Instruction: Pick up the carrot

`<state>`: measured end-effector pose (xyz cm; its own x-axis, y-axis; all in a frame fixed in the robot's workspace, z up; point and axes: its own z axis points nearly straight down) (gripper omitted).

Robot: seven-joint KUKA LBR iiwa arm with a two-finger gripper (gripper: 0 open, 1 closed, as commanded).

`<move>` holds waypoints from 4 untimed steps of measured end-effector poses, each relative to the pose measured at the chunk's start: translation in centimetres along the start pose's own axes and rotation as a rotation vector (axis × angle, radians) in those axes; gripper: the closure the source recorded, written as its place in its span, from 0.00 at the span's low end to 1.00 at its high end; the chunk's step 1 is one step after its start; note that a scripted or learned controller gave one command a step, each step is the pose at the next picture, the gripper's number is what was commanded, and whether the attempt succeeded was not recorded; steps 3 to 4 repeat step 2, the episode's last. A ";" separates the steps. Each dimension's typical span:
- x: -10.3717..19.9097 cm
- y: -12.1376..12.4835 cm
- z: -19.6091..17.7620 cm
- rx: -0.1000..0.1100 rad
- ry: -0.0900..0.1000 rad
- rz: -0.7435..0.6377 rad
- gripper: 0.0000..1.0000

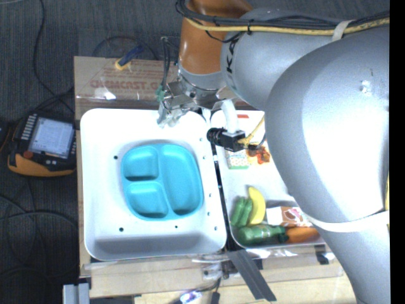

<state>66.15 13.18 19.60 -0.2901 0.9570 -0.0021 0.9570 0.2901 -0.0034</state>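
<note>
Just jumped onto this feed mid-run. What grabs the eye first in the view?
The big grey arm fills the right side, its orange band at top centre, with the gripper over the far rim of the left bin. A bright blue divided tray sits in that bin. In the right bin, a carrot lies near the front beside green vegetables and a banana.
</note>
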 end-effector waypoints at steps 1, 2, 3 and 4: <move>4.0 -5.0 2.6 0.000 0.001 -0.097 1.00; 0.0 -10.8 -9.9 -0.001 -0.001 0.110 1.00; 0.0 -10.8 -9.9 -0.001 -0.001 0.110 1.00; 0.0 -10.8 -9.9 -0.001 -0.001 0.110 1.00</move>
